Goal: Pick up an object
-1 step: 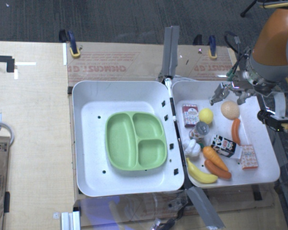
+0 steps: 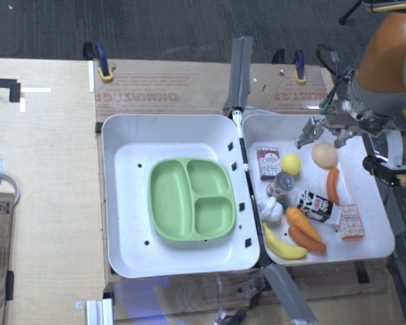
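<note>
- The objects for picking lie together in the right bin (image 2: 382, 239), in a crowded group: a yellow lemon (image 2: 291, 163), a beige egg-shaped ball (image 2: 324, 156), a red small box (image 2: 268, 162), a banana (image 2: 282, 244) and two carrots (image 2: 304, 230).
- Between them there are also a sausage (image 2: 333, 185), a black-and-white carton (image 2: 316, 206), a pink box (image 2: 351, 222), a small grey bottle (image 2: 283, 181) and a white garlic-like piece (image 2: 271, 208).
- The gripper (image 2: 327, 133) hangs over the far part of the right bin, just beside the beige ball; its two fingers are spread apart, with nothing between them.
- The left bin (image 2: 122, 181) holds a green divided plate (image 2: 191, 198).
- A grey divider bar (image 2: 241, 73) stands between the bins at the far side.
</note>
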{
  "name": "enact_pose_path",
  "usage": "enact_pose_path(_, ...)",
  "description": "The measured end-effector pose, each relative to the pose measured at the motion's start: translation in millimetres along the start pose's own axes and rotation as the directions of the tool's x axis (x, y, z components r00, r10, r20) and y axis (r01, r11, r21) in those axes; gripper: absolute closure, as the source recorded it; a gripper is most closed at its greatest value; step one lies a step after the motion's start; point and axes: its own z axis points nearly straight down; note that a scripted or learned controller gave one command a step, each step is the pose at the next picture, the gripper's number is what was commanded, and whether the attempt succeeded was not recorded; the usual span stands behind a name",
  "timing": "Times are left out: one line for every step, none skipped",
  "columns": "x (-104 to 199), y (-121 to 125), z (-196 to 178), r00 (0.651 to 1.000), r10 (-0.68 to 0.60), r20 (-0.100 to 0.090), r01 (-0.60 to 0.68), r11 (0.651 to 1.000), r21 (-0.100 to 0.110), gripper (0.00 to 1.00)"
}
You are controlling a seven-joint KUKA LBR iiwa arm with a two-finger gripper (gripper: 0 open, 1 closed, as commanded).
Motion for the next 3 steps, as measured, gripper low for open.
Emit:
enact_pose_path(-8,11,40,0.991,-0.131,0.000,0.131,0.991,0.000,0.00)
enact_pose_path(-9,11,30,0.992,-0.129,0.001,0.129,0.992,-0.001,1.00)
enact_pose_path(-74,17,-102,0.957,-0.289,0.003,0.289,0.957,-0.003,1.00)
